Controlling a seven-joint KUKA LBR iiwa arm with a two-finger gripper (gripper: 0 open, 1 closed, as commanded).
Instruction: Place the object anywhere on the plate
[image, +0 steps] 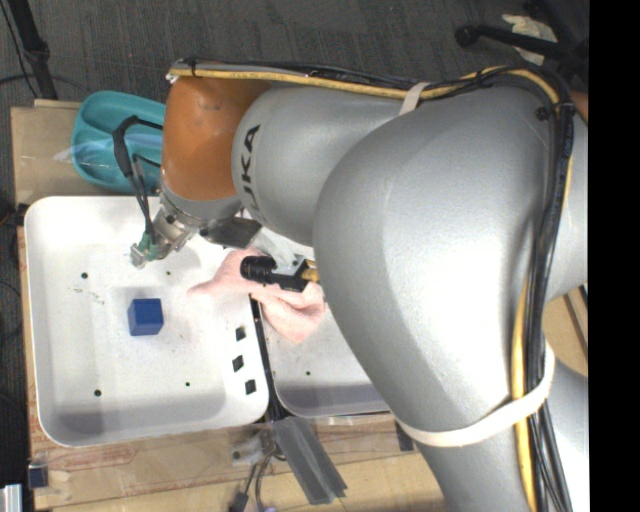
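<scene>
A small blue cube (145, 316) lies on the floor of the left bin (60, 400), left of its middle. A pink plate (290, 310) shows at the wall between the two bins, and the arm hides most of it. My gripper (148, 250) hangs over the back of the left bin, a short way above and behind the cube. It is apart from the cube, with bare white floor between them. The plate lies to the gripper's right. The orange band (205, 140) sits just above the wrist.
The grey arm (430, 250) covers nearly all of the right bin (320, 398), whose front rim shows. A teal plastic object (105, 140) rests behind the left bin, outside it. Bare floor shows at the left bin's front and left.
</scene>
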